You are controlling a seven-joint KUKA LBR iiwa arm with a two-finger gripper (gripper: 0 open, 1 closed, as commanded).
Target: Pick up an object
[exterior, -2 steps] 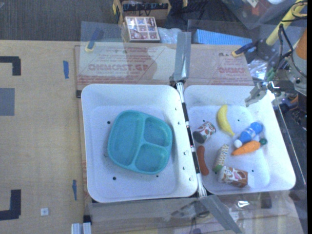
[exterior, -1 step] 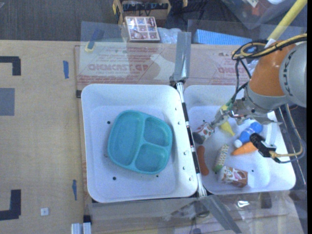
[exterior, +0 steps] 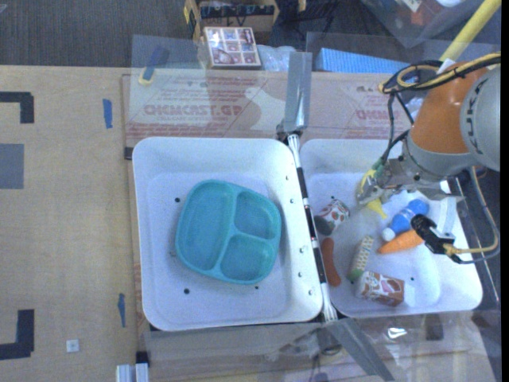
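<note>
Left bin (exterior: 151, 165) holds a teal divided plate (exterior: 228, 231); right bin (exterior: 469, 289) holds a small can (exterior: 333, 213), a brown sausage (exterior: 329, 262) lying near-to-far by the divider, a carton (exterior: 381, 288), a carrot (exterior: 400, 242) pointing left, and a blue bottle (exterior: 406, 216). The gripper (exterior: 374, 188) hangs over the right bin's far part above yellow bits; its state I cannot tell. A cardboard box (exterior: 231, 6) sits beyond the worktop (exterior: 64, 213).

The teal three-compartment plastic plate (exterior: 228, 232) lies in the left white bin (exterior: 159, 165). Right of that plate, in the right white bin (exterior: 465, 289), lie the orange plastic carrot (exterior: 400, 243) and brown sausage (exterior: 330, 262).
</note>
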